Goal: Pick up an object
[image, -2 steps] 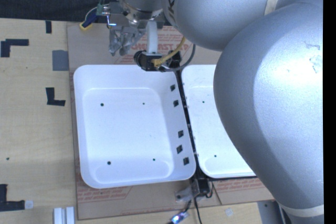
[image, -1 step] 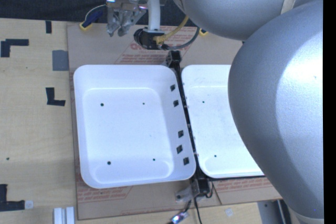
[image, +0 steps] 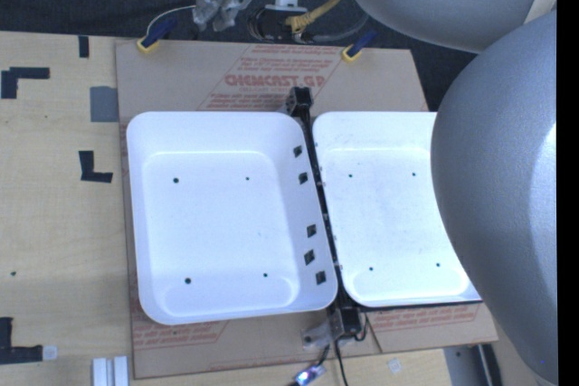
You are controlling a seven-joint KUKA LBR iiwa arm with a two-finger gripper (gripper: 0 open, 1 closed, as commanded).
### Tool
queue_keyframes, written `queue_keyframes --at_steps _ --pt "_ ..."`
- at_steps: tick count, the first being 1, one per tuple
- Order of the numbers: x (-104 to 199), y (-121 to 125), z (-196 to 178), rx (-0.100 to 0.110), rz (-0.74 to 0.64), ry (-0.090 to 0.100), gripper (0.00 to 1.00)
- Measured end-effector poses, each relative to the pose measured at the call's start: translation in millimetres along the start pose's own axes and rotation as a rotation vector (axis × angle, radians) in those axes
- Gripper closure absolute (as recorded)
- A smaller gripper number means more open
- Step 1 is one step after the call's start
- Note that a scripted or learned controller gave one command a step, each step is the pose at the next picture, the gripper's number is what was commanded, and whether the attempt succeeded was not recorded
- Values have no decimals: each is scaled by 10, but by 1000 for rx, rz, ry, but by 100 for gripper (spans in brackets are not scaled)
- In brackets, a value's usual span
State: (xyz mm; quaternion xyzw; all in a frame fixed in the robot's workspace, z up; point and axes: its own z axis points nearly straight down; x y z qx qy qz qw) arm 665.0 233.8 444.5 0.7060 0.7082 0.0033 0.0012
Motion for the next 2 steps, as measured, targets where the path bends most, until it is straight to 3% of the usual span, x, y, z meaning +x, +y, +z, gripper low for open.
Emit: queue_keyframes --at_steps 1,2 --pt "0 -107 -631 2 0 -1 100" --pt "-17 -491 1379 27 2 -10 100"
